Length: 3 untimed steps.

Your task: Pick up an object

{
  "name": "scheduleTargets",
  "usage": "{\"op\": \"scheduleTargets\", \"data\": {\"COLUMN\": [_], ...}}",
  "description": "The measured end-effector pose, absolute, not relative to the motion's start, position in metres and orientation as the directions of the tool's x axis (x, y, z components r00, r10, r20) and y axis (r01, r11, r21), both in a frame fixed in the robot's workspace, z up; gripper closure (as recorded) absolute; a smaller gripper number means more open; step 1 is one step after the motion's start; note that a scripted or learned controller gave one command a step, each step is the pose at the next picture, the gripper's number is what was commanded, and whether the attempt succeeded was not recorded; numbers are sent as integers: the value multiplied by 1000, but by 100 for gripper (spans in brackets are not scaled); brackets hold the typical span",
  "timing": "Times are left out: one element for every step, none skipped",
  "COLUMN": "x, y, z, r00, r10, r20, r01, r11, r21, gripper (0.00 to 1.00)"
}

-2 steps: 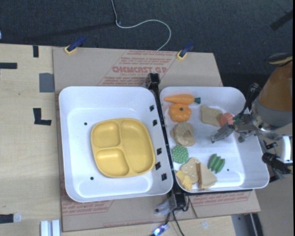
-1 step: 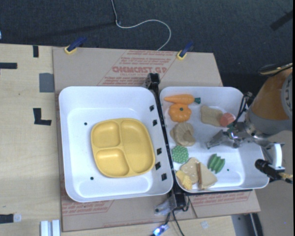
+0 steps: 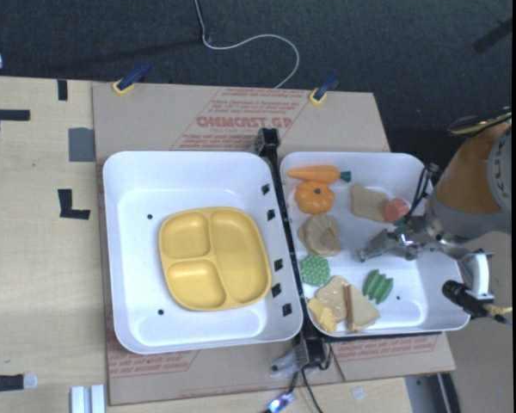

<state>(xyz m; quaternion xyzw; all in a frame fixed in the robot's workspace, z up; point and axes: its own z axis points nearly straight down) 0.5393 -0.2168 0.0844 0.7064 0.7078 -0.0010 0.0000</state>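
- The arm [image 3: 473, 188] comes in from the right, its orange band over the right bin's [image 3: 413, 166] far side, with the gripper [image 3: 374, 248] low inside that bin.
- The grey metal tips point left toward the middle of the bin, but whether the claw is wide or narrow I cannot tell from here; nothing can be seen between them.
- Just behind the gripper sit a tan bread-like piece [image 3: 368, 203] and a small pinkish item [image 3: 396, 207], close to the wrist.
- Along the back wall, a toy carrot [image 3: 315, 174] lies sideways, and an orange pumpkin-like toy [image 3: 315, 198] sits just in front of it.
- A beige round piece [image 3: 320, 234] is left of the gripper tips, with a green dotted piece [image 3: 315, 270] in front of it.
- Green bean pods [image 3: 377, 286] lie just in front of the gripper, beside a toy sandwich [image 3: 344, 305] at the near wall.
- The left bin [image 3: 129, 179] holds a yellow divided plate [image 3: 213, 257], flat, three compartments.
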Motion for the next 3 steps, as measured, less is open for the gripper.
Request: {"op": "scheduleTargets", "data": {"x": [540,545,540], "y": [-217,-207,-213], "z": [95,145,204], "r00": [-2,-2,-1], "r10": [1000,1000,1000], "r20": [-3,0,-2], "r01": [1000,1000,1000], "r11": [2,2,1], "r21": [1,3,3], "gripper": [100,100,100]}}
